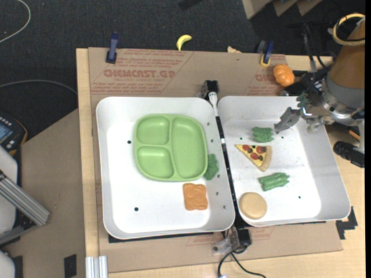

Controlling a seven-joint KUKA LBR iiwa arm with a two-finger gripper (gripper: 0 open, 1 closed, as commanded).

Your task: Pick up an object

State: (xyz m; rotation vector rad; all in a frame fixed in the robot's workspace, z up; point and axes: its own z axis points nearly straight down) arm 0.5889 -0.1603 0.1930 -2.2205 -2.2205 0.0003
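Note:
In the right bin (324, 172) lie a green leafy piece (262, 134), a pizza slice (255, 154), a second green piece (273, 181) and a round tan bun (253, 205). My gripper (300, 122) hangs over the bin's far right part, just right of the upper green piece. Its fingers stand spread and open, with nothing between them. One grey finger (284, 121) points down-left toward that green piece without touching it. The left bin (116, 172) holds a green divided plate (171, 146), an orange waffle-like square (195, 196) and a small green piece (211, 167) at the plate's right edge.
The orange-banded arm (348, 74) comes in from the upper right. An orange toy (283, 74) and a yellow banana (184, 40) lie on the board behind the bins. Blue clamps (112, 48) hold the board's far edge. A black ridge (219, 138) divides the two bins.

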